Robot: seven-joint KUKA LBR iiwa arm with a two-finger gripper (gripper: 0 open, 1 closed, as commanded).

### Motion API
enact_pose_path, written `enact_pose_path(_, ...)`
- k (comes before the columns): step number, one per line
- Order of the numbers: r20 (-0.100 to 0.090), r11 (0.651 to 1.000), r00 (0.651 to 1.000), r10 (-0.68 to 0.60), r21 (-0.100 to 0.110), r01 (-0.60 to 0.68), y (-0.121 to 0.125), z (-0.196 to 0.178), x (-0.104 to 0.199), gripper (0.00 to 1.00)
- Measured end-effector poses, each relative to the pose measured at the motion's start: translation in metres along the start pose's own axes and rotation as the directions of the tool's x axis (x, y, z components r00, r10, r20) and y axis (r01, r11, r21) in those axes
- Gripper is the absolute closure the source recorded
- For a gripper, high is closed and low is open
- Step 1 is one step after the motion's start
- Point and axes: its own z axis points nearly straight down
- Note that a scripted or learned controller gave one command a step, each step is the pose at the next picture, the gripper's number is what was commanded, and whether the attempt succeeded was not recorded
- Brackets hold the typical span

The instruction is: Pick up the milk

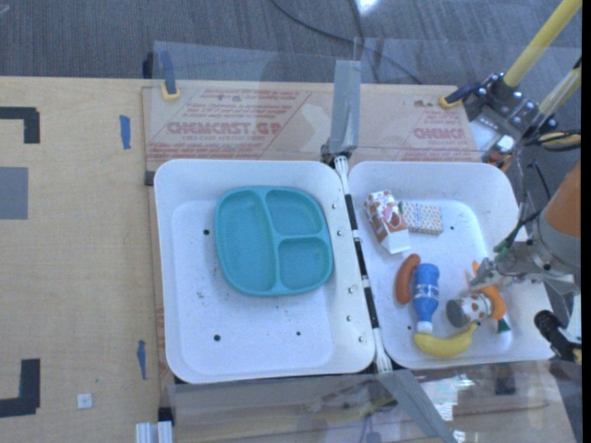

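The milk [386,220] is a small red and white carton lying on its side in the upper left part of the right bin [480,185]. My gripper [493,268] hangs at the right side of that bin, well to the right of the carton and a little lower in the view. It sits just above a round white, orange and grey toy [473,308]. Nothing of the carton is touched by the gripper.
A speckled pale block [422,217] lies right beside the milk. Below are a sausage [404,279], a blue bottle [425,295] and a banana [443,342]. The left bin [185,275] holds a teal divided plate [273,239].
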Motion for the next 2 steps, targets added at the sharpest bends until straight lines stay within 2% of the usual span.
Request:
enact_pose_path(1,0.007,0.969,0.969,0.247,-0.003,-0.247,0.052,-0.09,0.04,1.0)
enact_pose_path(2,0.007,0.956,0.956,0.294,-0.003,-0.294,0.066,-0.087,0.057,1.0)
